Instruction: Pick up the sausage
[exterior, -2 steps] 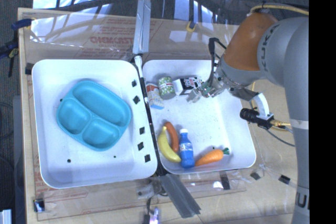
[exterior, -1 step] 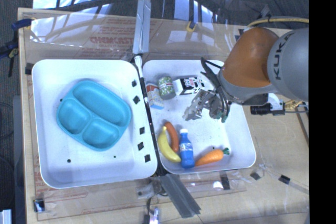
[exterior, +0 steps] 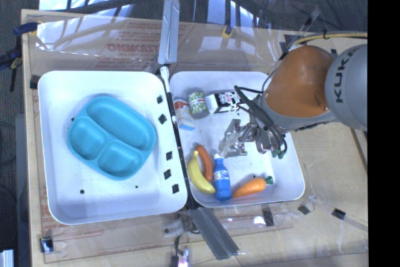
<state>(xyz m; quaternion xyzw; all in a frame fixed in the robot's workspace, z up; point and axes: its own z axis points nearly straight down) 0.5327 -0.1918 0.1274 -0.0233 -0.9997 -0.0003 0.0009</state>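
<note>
The sausage [exterior: 205, 161], a short reddish-orange piece, lies in the lower left of the right bin [exterior: 289, 162]. It rests between a yellow banana [exterior: 199, 176] and a blue bottle [exterior: 220, 177]. My gripper [exterior: 230, 141] hangs over the middle of that bin, just up and to the right of the sausage and apart from it. Its metal fingers [exterior: 233, 130] stand open with nothing between them. The grey and orange arm reaches in from the right.
An orange carrot [exterior: 250, 187] lies by the right bin's front wall. A green can [exterior: 198, 103], a black-and-white pack [exterior: 225, 100] and a red-and-white item [exterior: 182, 114] sit at its back. The left bin [exterior: 56, 178] holds a blue divided plate [exterior: 111, 136].
</note>
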